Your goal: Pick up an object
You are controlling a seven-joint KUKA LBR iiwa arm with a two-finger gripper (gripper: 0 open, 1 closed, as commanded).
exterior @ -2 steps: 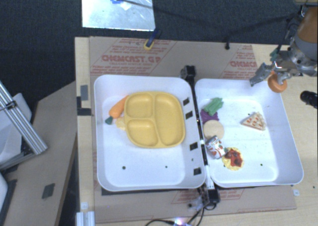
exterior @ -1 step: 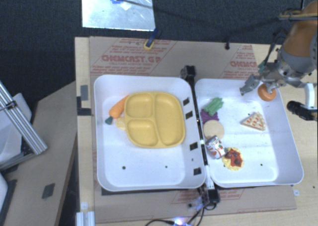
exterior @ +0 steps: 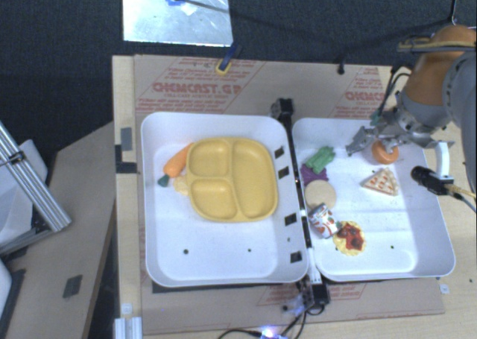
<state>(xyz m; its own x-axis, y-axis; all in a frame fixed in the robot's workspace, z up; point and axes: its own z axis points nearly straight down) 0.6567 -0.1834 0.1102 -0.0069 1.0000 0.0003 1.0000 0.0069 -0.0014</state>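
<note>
My gripper [exterior: 367,141] hangs over the back of the right bin [exterior: 417,255], close to its far wall. An orange round fruit [exterior: 386,154] lies just beside and partly under it, touching or nearly so; I cannot tell which. In front of the fruit lies a pizza slice toy [exterior: 381,182]. Toward the bin's left side are a green piece [exterior: 320,158] on a purple one [exterior: 314,175], a tan round disc [exterior: 320,194], a small red-and-white can [exterior: 323,220] and a red-and-yellow food toy [exterior: 350,238].
The left bin [exterior: 171,255] holds a yellow divided plate [exterior: 227,179], with a carrot toy [exterior: 177,159] at the plate's left rim. A black divider [exterior: 294,181] runs between the bins. The arm [exterior: 440,84] comes in from the right, over the right bin's far corner.
</note>
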